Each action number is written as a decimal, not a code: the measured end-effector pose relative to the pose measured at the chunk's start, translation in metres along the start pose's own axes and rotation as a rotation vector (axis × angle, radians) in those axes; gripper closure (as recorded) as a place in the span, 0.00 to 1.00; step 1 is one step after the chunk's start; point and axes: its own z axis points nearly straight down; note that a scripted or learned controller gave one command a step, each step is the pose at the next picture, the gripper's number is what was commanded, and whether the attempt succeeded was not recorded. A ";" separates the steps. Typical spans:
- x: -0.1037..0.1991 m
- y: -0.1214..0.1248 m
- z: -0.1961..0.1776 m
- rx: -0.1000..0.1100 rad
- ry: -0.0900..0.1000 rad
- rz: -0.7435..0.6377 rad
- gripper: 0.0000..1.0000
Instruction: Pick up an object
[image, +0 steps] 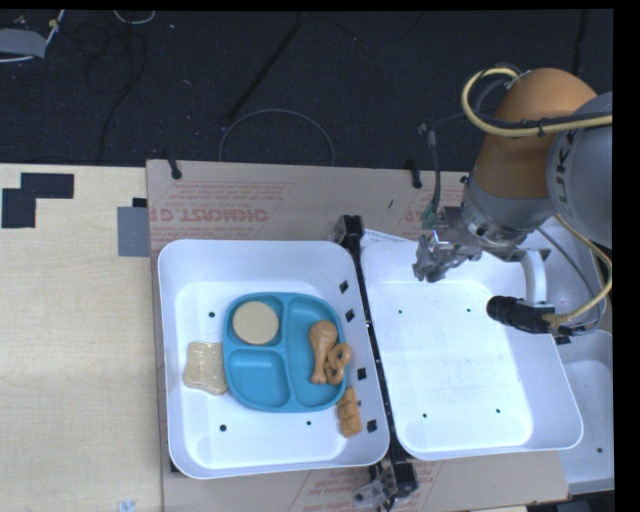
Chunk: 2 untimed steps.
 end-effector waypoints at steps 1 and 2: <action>0.057 -0.015 0.010 0.001 0.000 -0.001 1.00; 0.117 -0.034 0.013 0.001 0.001 -0.003 1.00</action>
